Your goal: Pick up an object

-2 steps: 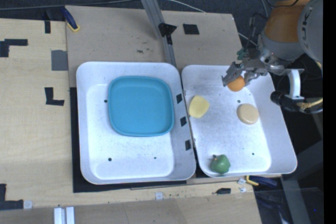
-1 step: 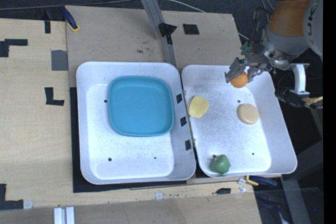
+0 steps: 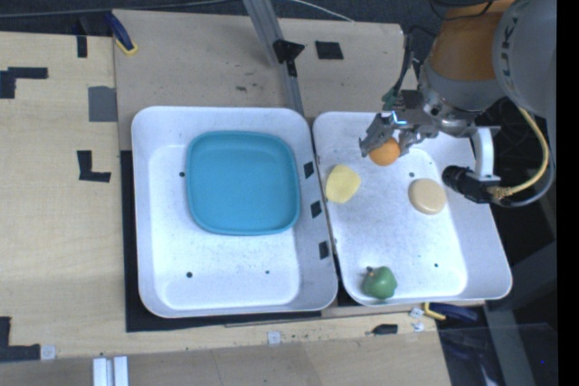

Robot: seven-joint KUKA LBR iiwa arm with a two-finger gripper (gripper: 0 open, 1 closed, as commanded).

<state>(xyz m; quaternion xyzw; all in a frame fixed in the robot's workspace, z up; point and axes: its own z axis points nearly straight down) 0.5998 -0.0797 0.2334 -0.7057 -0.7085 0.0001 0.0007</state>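
claw point(image 3: 391, 140) at orange ball point(image 3: 385, 154), yellow disc point(image 3: 342, 184) near

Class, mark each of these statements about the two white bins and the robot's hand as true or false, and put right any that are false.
1. The blue square plastic plate lies in the left white bin. True.
2. The green round fruit sits at the far end of the right white bin. False: it sits at the near end.
3. The hand is over the small orange ball. True.
4. The pale yellow round piece rests on the plate. False: it lies in the right bin.
5. The beige oval piece lies in the right bin. True.
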